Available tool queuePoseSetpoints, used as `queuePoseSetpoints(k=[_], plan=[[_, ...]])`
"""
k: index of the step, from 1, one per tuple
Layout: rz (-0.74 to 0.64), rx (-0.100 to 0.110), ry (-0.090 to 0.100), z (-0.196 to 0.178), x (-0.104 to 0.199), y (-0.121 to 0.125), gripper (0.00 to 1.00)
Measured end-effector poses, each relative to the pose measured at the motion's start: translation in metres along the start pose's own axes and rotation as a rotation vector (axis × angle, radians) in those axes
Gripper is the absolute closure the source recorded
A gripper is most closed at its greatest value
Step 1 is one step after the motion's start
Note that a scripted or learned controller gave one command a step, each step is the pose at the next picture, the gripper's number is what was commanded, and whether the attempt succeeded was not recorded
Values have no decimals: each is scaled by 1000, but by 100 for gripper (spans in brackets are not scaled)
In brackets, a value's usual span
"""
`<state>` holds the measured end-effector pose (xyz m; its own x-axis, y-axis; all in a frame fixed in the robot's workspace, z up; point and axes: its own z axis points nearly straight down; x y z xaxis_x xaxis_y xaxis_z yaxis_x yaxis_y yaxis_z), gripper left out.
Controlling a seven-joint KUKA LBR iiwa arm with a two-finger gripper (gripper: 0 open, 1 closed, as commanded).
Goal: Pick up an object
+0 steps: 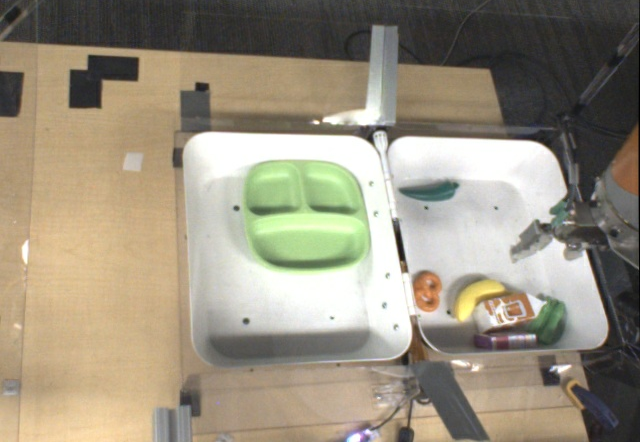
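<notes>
Claw (530, 240) hangs released over the right bin (500, 165), grasping nothing. Below it and to its left lies the banana (477, 296), probably light, smooth and curved; pinching across its thick middle looks safest. Pretzel (427, 290) sits farther left.

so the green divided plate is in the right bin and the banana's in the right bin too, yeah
Not quite: the camera view shows the green divided plate lying in the left bin, not the right one. The banana is indeed in the right bin, near its front edge.
</notes>
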<state>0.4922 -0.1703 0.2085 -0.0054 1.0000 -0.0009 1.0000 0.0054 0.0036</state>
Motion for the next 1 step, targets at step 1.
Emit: queuePoseSetpoints(k=[1], plan=[[-21, 2, 1, 85, 56, 13, 0]])
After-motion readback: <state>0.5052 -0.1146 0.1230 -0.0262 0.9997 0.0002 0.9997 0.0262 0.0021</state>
